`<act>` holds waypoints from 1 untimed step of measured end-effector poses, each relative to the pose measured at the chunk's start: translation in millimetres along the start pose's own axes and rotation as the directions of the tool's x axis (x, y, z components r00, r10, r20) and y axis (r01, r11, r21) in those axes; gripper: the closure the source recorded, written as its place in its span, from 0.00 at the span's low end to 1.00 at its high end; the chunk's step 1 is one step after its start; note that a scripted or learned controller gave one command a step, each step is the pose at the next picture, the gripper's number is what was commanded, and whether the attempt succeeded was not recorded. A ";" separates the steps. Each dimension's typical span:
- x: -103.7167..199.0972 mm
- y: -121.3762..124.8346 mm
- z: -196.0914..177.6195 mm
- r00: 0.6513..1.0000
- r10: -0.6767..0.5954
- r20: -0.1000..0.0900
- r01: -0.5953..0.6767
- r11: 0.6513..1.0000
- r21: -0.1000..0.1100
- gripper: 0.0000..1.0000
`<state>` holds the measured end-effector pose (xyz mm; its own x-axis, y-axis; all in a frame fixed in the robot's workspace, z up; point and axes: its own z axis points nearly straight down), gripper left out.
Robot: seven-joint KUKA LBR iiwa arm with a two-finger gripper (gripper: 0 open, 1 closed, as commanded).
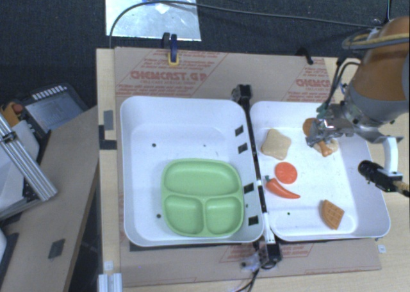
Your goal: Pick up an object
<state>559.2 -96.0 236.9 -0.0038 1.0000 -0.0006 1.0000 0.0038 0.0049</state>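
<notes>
Camera view, looking down at a slant: bench (192, 66) with brown printed board under two shallow white bins side by side. Left bin (147, 130) holds one green divided tray (202, 196), three compartments, sitting toward the bin's near side, nothing in it. Right bin (365, 220) holds the small items. Arm (383, 70) enters from the right, grey with orange band, wrist down over the far right part of the right bin. Gripper (322, 132) sits low at the bin's far side, right on top of a brownish bread-like piece (328, 148); that piece pokes out just below the fingertips. Cannot tell whether the jaws are apart or together, metal parts overlap the item and the view is too coarse; cannot tell if the piece is between them or just beneath.

Other items in the right bin, biggest first: tan bread slice (276, 144) near the bin's left wall, far half; waffle-like orange wedge (332, 214) near the front; red-orange round tomato (286, 172) at centre-left; red chili pepper (280, 188) just beside the tomato on its near side, touching or almost. Black clips (246, 150) along the divide between the bins. Blue-yellow clamp (172, 48) at the board's far edge.
</notes>
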 end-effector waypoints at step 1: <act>50.6 -9.3 11.5 1.000 -0.004 -0.002 0.004 1.000 0.005 1.00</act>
<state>549.7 -45.4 225.3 -0.0082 1.0000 0.0014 1.0000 0.0082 -0.0003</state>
